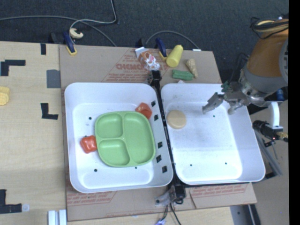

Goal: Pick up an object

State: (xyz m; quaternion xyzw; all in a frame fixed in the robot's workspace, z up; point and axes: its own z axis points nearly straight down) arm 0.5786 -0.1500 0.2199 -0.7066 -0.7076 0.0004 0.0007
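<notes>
A round tan disc lies flat in the right bin, near its left wall and toward the far end, with bare white floor around it. The gripper hangs over the same bin's far right part, well apart from the disc; its jaws stand spread open with nothing between them.

The left bin holds a green plate with three compartments (all three bare). A red piece touches the plate's far right rim, and another red piece sits just beside its left edge.

On the table beyond the bins lie a yellow bottle, a green stick, a tan lump and a small wrapper.
</notes>
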